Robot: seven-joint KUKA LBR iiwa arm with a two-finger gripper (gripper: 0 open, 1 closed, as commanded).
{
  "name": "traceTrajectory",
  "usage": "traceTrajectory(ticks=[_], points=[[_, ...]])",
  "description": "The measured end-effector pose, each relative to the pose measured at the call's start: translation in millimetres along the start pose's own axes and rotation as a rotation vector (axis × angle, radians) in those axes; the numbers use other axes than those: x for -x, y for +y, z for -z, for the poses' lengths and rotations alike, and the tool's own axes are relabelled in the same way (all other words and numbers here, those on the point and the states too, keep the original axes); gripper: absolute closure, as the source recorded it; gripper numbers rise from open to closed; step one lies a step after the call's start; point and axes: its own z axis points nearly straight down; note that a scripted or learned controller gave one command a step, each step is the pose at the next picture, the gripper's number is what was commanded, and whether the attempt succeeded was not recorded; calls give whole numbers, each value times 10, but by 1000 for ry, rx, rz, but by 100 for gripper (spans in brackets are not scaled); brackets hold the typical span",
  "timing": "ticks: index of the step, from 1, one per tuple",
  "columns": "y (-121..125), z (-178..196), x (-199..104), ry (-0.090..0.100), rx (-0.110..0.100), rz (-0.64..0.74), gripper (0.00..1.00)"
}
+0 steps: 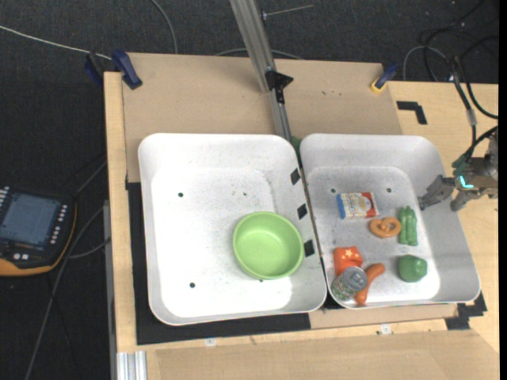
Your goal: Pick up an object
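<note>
bowl [268,245] in left bin [170,161], perhaps touching wall

Around the counter [238,93]: clamps, a pole, cables and a handheld pendant.

Taking the counter as your landmark, you see a blue clamp [127,70] on its far left corner and a yellow-and-blue clamp [384,76] on its far right corner. A metal pole [252,30] slants in over its far edge. Off its left side, the orange-edged pendant [32,229] lies on dark carpet [47,133], and cables [444,42] coil beyond its far right corner.
</note>
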Motion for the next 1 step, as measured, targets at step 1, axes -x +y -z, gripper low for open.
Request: traceTrajectory(ticks=[1], points=[[0,-1,0,0,0,0,0]])
